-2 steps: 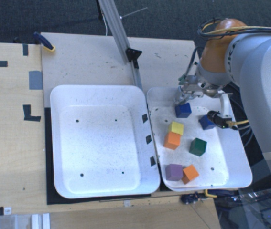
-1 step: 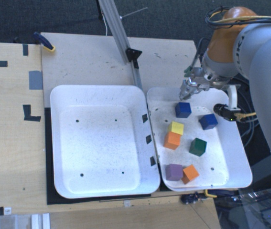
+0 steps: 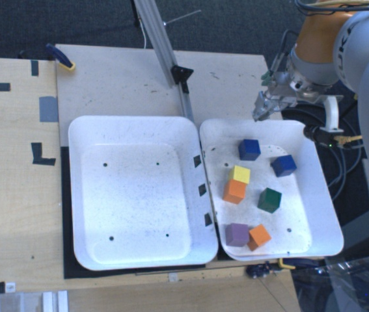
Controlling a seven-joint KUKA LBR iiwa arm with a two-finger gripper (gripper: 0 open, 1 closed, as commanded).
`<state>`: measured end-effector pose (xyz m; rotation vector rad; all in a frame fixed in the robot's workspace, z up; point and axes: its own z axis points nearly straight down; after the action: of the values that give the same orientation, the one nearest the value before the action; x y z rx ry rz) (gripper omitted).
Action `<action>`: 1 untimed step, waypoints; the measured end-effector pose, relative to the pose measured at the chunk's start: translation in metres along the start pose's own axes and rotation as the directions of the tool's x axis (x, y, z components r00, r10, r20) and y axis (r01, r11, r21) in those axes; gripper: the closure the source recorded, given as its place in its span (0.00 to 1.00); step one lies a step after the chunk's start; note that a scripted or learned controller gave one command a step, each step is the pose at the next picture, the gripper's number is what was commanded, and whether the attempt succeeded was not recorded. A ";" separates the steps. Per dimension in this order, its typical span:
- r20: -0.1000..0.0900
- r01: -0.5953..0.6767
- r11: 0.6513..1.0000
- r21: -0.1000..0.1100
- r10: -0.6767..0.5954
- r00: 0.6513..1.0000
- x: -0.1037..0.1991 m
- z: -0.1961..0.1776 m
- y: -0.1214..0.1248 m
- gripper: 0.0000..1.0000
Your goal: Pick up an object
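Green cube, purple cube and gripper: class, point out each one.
green cube (image 3: 270, 199), camera view, top face.
purple cube (image 3: 237, 233), camera view, top face.
gripper (image 3: 267, 110), camera view, fingertip end.

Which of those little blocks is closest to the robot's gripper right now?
The blue block at the far end of the right bin, just below the gripper. The other blue block lies a little farther off.

A robotics lab, by the look of it; a plywood bench (image 3: 15, 174) marked with tape patches at the frame's left; two white bins (image 3: 135, 190) mid-frame; a grey-and-orange robot arm (image 3: 340, 31) upper right; loose cables (image 3: 343, 142) at the right edge
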<state>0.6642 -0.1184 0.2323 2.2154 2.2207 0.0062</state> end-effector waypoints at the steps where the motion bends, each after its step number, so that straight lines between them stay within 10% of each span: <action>1: -0.001 -0.001 1.000 0.006 0.001 1.000 0.001 -0.008 0.000 1.00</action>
<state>0.6645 -0.1179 0.2406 2.2198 2.2230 0.0007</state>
